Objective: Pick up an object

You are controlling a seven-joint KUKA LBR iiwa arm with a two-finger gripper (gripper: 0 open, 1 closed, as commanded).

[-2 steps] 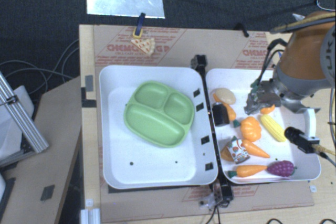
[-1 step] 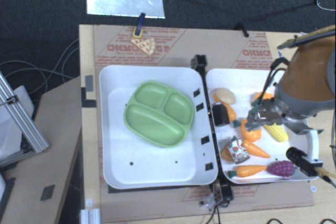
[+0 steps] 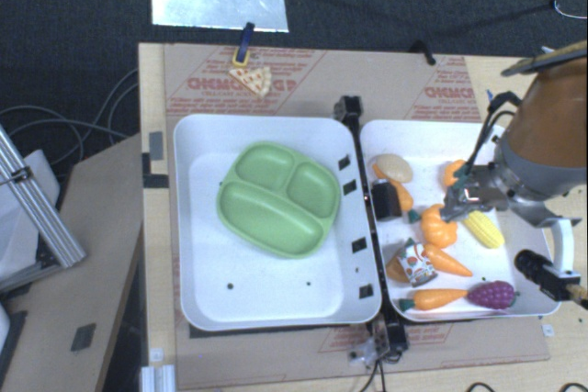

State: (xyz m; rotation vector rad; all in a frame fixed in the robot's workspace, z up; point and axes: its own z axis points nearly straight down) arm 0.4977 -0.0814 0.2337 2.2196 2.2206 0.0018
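Observation:
The right bin (image 3: 514, 312) holds several toy foods. Among them are a beige bread roll (image 3: 392, 167), a black and orange piece (image 3: 387, 198), an orange pumpkin-like piece (image 3: 438, 229), a yellow corn cob (image 3: 485, 229), two carrots (image 3: 449, 263) (image 3: 438, 297), purple grapes (image 3: 492, 294), a small printed carton (image 3: 416, 263) and an orange fruit (image 3: 455, 172). My gripper (image 3: 462, 198) hangs low over the middle of this bin. It is just above the pumpkin-like piece and beside the corn cob. I see nothing held in it.
The left bin (image 3: 197, 289) carries a green divided plate (image 3: 278, 197). A black clamp strip (image 3: 363, 197) runs between the bins. The arm's grey body (image 3: 551, 151) covers the right bin's far right corner. A small waffle-like item (image 3: 253, 80) lies on the cardboard behind the bins.

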